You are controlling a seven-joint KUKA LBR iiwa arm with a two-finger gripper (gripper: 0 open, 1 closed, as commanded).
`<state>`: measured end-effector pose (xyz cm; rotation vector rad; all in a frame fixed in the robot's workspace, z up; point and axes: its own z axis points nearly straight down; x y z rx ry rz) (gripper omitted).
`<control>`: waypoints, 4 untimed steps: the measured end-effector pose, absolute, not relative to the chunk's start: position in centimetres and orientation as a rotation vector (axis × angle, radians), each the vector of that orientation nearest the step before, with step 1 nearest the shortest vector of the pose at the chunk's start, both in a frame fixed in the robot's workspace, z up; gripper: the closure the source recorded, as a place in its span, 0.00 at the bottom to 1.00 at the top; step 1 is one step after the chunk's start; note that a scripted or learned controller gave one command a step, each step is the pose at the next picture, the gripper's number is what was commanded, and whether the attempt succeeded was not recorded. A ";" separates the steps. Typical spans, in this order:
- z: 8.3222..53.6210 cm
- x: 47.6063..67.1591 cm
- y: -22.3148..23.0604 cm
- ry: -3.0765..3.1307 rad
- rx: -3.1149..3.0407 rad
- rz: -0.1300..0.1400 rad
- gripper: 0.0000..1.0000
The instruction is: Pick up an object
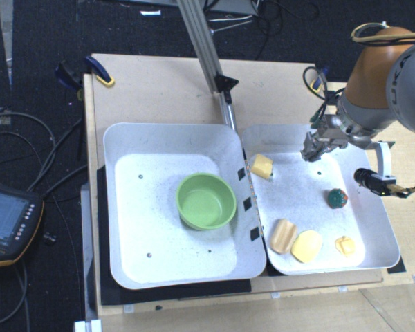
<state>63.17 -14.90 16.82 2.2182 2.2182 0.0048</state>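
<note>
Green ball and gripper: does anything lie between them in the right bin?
No. In the camera view, bare white bin floor runs from the gripper to the green ball.

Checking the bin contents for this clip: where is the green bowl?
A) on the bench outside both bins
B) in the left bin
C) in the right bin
B: the green bowl sits alone inside the left bin, apart from the yellow pieces in the right bin.

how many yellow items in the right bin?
4: a block near the divider at the back, a roll and a round piece at the front, a small piece front right. None looks hidden.
</note>
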 end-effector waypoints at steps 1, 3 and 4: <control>22.8 62.7 -14.4 2.219 2.218 0.005 1.00; 26.4 63.6 -9.0 2.227 2.218 0.000 1.00; 25.7 64.3 -2.8 2.228 2.217 0.001 1.00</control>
